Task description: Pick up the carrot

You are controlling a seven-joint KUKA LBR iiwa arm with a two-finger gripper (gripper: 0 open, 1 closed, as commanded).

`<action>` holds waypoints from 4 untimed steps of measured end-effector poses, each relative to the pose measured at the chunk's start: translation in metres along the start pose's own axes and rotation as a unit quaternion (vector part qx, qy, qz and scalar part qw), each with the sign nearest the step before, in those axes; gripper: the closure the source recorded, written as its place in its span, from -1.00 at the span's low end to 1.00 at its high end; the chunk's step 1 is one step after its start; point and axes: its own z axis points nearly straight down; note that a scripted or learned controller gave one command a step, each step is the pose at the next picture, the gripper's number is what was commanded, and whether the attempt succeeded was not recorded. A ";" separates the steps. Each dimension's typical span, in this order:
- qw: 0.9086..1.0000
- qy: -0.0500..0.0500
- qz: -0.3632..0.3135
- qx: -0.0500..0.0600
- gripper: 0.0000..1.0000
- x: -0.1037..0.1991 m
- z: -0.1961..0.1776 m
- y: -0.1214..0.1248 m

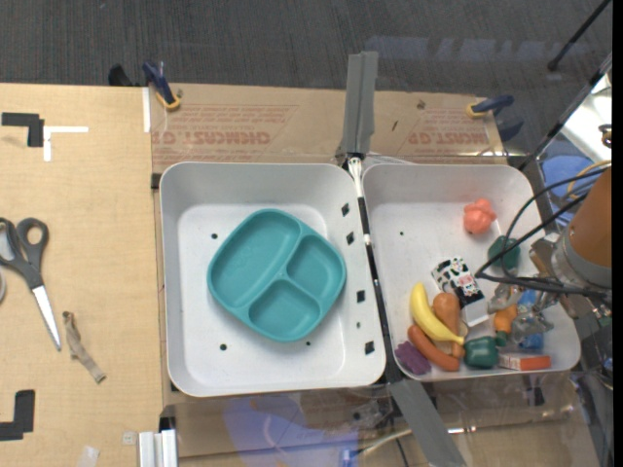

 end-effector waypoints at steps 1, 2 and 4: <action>0.998 0.004 -0.068 -0.002 1.00 -0.005 -0.156 0.006; 0.974 0.004 -0.226 -0.003 1.00 -0.037 -0.204 -0.013; 0.908 0.003 -0.418 -0.004 1.00 -0.083 -0.209 -0.037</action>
